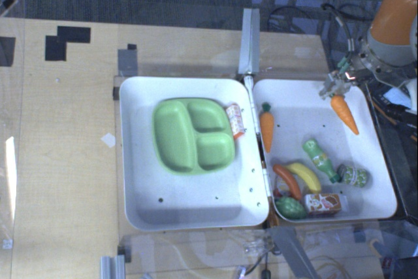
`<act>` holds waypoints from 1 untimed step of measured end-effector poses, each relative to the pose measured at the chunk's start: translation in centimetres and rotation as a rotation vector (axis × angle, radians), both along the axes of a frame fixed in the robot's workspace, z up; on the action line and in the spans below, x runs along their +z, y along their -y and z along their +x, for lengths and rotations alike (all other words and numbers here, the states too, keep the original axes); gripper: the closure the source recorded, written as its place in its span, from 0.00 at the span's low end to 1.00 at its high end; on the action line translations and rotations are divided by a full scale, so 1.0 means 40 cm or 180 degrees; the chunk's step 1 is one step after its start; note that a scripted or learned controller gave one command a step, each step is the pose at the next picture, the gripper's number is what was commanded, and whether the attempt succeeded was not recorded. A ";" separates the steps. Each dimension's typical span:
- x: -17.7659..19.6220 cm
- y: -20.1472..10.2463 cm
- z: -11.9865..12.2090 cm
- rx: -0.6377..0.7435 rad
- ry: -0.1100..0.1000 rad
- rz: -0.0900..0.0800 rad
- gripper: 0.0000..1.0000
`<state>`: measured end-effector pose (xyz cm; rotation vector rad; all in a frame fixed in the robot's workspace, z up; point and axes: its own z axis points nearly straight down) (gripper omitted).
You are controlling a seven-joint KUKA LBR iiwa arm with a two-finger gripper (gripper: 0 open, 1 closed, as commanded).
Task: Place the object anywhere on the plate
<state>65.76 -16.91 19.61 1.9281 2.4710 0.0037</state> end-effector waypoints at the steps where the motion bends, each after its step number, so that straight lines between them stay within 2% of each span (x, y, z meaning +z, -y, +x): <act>1: 0.098 -0.166 -0.002 0.0575 0.0004 0.0001 1.00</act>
